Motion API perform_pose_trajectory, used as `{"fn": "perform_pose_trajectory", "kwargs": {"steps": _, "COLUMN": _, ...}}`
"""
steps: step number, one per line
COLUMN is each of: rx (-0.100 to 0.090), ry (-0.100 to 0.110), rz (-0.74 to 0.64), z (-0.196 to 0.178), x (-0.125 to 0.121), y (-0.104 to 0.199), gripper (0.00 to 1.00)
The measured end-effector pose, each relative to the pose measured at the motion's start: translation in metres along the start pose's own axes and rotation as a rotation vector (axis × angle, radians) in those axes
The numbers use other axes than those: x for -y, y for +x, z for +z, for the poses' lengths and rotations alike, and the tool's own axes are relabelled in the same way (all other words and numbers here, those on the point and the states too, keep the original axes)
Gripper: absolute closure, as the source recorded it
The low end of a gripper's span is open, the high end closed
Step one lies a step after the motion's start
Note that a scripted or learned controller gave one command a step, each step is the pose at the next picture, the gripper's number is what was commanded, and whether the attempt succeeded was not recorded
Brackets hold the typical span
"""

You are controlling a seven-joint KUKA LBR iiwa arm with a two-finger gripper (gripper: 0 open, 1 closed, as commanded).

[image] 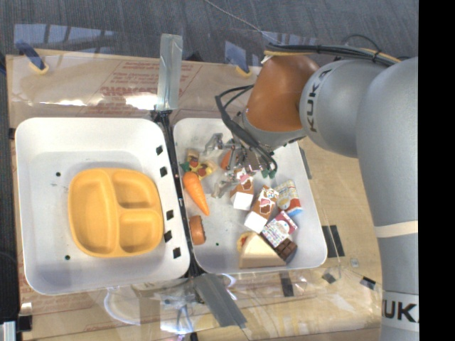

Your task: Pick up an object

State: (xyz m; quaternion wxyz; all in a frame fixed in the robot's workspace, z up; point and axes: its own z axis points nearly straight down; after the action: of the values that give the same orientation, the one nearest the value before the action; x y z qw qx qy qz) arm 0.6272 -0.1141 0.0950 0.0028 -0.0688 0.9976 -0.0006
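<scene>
Poised low over the upper part of the right bin [313, 251], the gripper [233, 163] hangs beneath the arm's orange band [277, 94]; we cannot tell whether it is released, clenched or grasping anything, as its metal parts blur into the clutter below. Moving left to right, we first see the left bin [35, 204], which holds a yellow divided tray [114, 212] lying flat near its centre. Past the black divider between the two bins, we find a small multicoloured toy [195, 166] at about ten o'clock in the right bin, with an orange carrot [196, 192] just below it, lying at a slant with its tip toward five o'clock. At seven o'clock, against the bin's left wall, sits a small brown round piece [197, 229]. Toward the centre we see a white cube [243, 201] and, just beside it at four o'clock, a second white block [255, 222]. A pale wedge [257, 252] lies at six o'clock, touching a dark chocolate bar [280, 247]. Small printed packets [281, 226] crowd the right side near three o'clock, one of them a little can [287, 192]. We see the grey arm [377, 112] sweep in from three o'clock, covering the bin's upper right corner.
</scene>
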Motion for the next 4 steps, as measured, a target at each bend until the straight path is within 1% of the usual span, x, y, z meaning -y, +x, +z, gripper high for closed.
{"fn": "perform_pose_trajectory", "kwargs": {"steps": 1, "rx": 0.008, "ry": 0.001, "rz": -0.006, "z": -0.013, "x": -0.001, "y": -0.003, "gripper": 1.00}}
{"fn": "perform_pose_trajectory", "kwargs": {"steps": 2, "rx": 0.003, "ry": 0.002, "rz": -0.125, "z": -0.106, "x": 0.002, "y": 0.024, "gripper": 1.00}}
{"fn": "perform_pose_trajectory", "kwargs": {"steps": 3, "rx": -0.003, "ry": -0.001, "rz": -0.125, "z": -0.103, "x": 0.002, "y": 0.025, "gripper": 0.00}}
{"fn": "perform_pose_trajectory", "kwargs": {"steps": 4, "rx": -0.009, "ry": -0.002, "rz": 0.159, "z": -0.012, "x": 0.009, "y": 0.009, "gripper": 0.00}}
